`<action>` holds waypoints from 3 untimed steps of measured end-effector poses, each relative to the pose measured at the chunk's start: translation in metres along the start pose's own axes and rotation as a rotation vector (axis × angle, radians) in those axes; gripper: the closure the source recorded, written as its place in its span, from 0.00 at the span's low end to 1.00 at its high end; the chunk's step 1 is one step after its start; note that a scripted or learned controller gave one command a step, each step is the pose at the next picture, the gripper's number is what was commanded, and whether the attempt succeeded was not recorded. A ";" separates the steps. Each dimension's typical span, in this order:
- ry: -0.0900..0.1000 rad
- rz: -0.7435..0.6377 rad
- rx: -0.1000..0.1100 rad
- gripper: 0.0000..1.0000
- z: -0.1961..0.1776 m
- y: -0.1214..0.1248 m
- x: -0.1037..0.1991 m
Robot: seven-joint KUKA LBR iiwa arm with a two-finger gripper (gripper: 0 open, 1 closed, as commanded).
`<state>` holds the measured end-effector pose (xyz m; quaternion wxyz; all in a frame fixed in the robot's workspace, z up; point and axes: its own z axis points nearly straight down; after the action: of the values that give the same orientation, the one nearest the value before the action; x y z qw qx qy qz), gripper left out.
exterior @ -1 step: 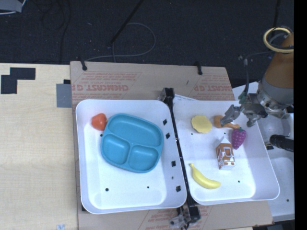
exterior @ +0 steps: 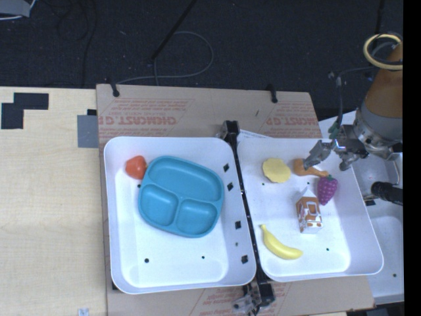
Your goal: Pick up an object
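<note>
looks like fingers [exterior: 327, 151] spread apart over the right bin's [exterior: 368, 259] far edge, right by the purple grapes [exterior: 327, 188] near its right wall, probably light bumpy hard plastic, so best pinched across the middle.

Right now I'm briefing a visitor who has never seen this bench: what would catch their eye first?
Probably the big blue divided plate filling the left bin, with a small red-orange ball at its upper-left edge. Then the right bin: a yellow banana, purple grapes, and the claw hovering at its top right.
</note>
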<state>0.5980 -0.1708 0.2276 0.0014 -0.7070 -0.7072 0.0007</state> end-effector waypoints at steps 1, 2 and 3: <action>0.001 0.000 0.006 0.00 0.065 0.000 0.001; 0.002 0.001 0.006 0.00 0.129 -0.001 0.004; 0.001 0.002 0.002 0.00 0.141 -0.001 0.005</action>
<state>0.5964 -0.1659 0.0867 0.0023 -0.7078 -0.7064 0.0012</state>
